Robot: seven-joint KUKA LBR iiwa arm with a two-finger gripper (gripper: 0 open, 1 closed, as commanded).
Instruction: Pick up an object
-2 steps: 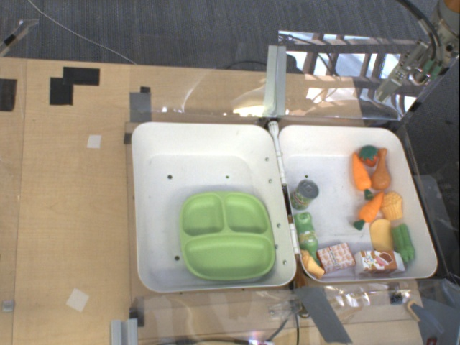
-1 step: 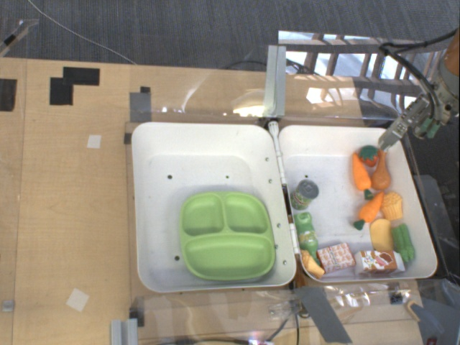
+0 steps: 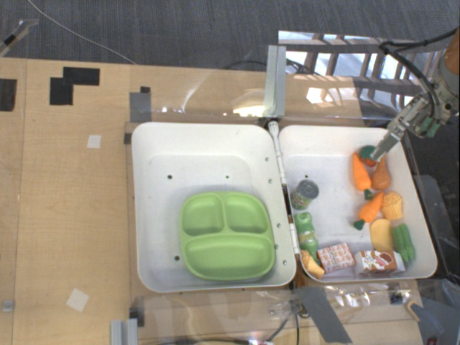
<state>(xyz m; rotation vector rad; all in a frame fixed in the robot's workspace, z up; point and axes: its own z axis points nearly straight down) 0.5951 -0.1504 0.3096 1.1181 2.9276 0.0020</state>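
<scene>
1. We start at the far left, where the wooden counter lies bare apart from a few black shapes near its top edge and two small pale squares.
2. Next we see the left bin, which holds a green divided plate lying flat in its lower half.
3. Crossing the rim the two bins share, we come to the right bin. Along its left side we see a small grey can and, below it, a green bottle lying near the rim.
4. Along the bottom of that bin we see a yellowish piece, a pink-and-white packet and a red-and-white carton.
5. Up the right side we see a green vegetable, a yellow lemon-like piece, a piece of corn, a small carrot, a brownish pear-like piece and an orange carrot with a green top.
6. The gripper reaches in from the upper right at a slant, its tip right at the green top of the orange carrot, touching or just above it. We cannot tell whether the fingers are spread or pressed together, nor whether anything sits between them.
</scene>
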